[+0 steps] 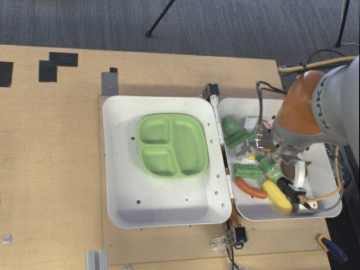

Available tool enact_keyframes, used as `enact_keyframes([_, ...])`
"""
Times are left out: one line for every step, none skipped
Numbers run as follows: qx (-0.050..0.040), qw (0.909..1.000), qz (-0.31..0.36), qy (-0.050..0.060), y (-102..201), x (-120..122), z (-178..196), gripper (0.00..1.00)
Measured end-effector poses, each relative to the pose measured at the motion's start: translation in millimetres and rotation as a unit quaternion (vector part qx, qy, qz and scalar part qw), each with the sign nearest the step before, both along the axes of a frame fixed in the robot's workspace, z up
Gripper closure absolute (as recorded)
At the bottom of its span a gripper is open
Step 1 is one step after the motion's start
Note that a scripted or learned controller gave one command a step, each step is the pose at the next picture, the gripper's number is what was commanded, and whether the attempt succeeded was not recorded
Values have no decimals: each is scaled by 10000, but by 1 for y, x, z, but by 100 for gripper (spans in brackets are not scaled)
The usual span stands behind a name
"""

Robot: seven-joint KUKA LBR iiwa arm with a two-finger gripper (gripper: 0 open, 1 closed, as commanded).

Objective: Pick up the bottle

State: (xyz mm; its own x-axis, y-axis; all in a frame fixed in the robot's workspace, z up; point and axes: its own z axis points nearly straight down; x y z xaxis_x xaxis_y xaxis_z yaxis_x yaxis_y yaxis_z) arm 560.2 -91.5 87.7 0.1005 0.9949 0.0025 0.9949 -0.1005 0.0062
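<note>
end effector (263,146): low in right white bin (329,210), state cannot tell | green plastic bottle (232,128): lying at bin's left side, beside end effector | handling: probably light, stiff, smooth, may roll | hold: across middle of body

Robotics lab: plywood bench (50,151), 2 white bins (121,207), tripod legs (166,13).

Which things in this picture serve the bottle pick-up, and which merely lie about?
For the job:
- green bottle, right bin
- pincer, low among the items

Lying about:
- green divided plate in left bin
- corn cob
- red sausage-like piece
- flat green piece
</note>
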Motion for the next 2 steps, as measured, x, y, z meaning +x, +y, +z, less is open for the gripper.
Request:
enact_keyframes([-7, 9992, -398, -23, -32, -27, 0, 0])
enact_keyframes([-3, 9992, -388, -37, -32, -26, 11, 100])
